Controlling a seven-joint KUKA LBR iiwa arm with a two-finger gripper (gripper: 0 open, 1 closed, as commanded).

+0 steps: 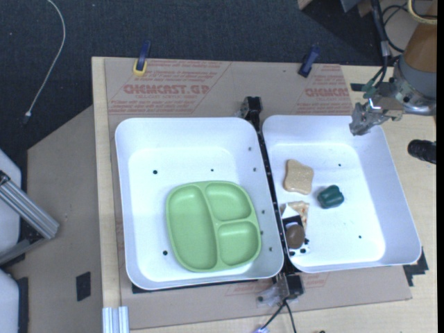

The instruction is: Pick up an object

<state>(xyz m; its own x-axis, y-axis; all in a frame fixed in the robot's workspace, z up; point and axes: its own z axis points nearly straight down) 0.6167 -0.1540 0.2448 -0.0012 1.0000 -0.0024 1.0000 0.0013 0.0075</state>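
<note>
Two shallow white bins sit side by side on a cardboard-covered surface (208,82). The left bin (139,151) holds a green divided plate (211,225), lying flat toward its near side. The right bin (388,207) holds a tan slice-shaped piece (299,176) near its left wall, a small dark green object (330,197) just to the right of it, and a brown and black item (295,229) against the left wall, nearer the camera. The arm reaches in from the right, its gripper (362,123) poised over the far right corner of the right bin, well apart from all three objects. Whether the gripper is open or closed cannot be made out. Blue clamps (309,60) pin the cardboard along the far edge.
</note>
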